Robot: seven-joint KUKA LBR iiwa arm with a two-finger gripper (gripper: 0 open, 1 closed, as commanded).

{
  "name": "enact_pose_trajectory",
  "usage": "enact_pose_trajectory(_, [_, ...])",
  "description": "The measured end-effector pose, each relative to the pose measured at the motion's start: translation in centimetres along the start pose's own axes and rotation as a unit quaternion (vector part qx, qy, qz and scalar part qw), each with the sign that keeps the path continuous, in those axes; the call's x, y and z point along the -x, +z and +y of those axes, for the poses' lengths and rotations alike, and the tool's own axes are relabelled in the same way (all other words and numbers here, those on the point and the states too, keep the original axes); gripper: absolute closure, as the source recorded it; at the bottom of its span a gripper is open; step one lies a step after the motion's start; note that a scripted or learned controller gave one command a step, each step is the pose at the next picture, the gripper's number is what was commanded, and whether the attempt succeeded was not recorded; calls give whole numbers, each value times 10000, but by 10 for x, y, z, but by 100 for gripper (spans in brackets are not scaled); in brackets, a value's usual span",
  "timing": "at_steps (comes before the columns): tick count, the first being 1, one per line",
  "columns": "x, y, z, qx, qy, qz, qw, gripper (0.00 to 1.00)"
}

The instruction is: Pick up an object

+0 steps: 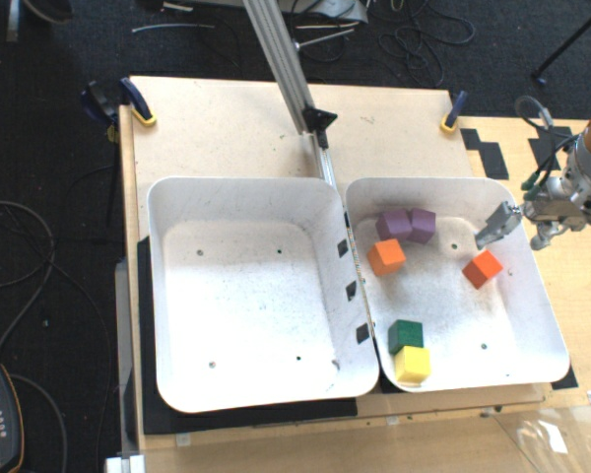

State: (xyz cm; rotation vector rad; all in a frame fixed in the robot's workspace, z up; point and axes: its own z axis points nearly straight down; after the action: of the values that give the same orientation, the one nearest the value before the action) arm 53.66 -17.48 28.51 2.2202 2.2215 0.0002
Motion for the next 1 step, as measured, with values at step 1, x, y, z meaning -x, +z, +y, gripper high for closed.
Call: enact_pose_trajectory(1, [-42, 116, 71, -36, -25, 15, 10000, 0])
